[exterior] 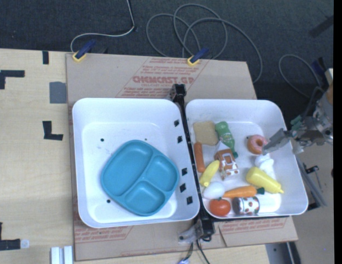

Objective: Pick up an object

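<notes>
Gripper (271, 142) at bin rim (285, 117) (right)

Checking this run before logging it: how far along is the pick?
Done: nothing lifted; the toy food, such as the donut and corn, lies in the right bin. In hand: the gripper reaches over that bin's right rim near the donut. Left: grasp and lift. The blue tray sits in the left bin.
</notes>
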### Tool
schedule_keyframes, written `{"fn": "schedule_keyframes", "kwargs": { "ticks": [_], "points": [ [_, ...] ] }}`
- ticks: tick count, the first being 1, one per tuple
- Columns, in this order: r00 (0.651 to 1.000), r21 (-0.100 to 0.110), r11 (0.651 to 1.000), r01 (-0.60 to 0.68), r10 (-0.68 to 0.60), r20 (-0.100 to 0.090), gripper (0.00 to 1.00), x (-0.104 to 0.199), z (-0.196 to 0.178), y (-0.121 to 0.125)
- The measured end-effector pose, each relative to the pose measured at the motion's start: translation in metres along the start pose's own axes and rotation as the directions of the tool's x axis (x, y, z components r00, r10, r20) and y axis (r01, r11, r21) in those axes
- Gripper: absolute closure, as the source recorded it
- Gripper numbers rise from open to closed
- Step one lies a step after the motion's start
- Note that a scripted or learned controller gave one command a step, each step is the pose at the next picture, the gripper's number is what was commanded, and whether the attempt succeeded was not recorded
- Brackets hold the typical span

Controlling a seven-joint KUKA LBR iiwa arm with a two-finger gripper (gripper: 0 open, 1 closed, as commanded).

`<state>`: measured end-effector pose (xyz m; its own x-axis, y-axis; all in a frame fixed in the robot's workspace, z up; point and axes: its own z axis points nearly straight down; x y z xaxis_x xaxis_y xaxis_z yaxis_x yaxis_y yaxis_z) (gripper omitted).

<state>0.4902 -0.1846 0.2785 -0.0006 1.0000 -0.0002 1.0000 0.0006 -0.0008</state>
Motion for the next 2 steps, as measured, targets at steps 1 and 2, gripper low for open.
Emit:
{"fn": "schedule_keyframes", "kwargs": {
  "ticks": [1,2],
  "points": [
    [1.000,0.002,1.000,0.000,0.000,-0.001,0.00,-0.005,0.111,0.009],
    [1.000,-0.021,1.000,-0.002,0.002,0.004,0.00,0.030,0.173,0.006]
  ]
}}
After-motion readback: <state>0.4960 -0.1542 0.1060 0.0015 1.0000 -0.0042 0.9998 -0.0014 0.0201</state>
